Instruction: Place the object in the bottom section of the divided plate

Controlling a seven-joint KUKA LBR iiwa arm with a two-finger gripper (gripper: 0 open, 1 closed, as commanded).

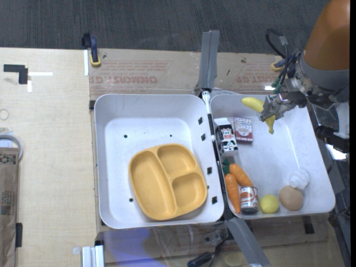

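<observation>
A yellow divided plate (149, 183) lies in the left bin (111, 149), with one large section on the left and two smaller ones on the right. A yellow banana (253, 103) hangs at the back of the right bin (311, 154). My gripper (273, 113) is shut on the banana, which sticks out to the left of the fingers, and its tip pokes out below them. The gripper stands well to the right of the plate, beyond the wall between the bins.
The right bin holds a red and white packet (243, 129), a black and white carton (225, 138), two carrots (240, 174), a small can (248, 199), a lemon (269, 203), a brown round thing (291, 198) and a white thing (298, 178). A grey divider bar (208, 60) runs between the bins.
</observation>
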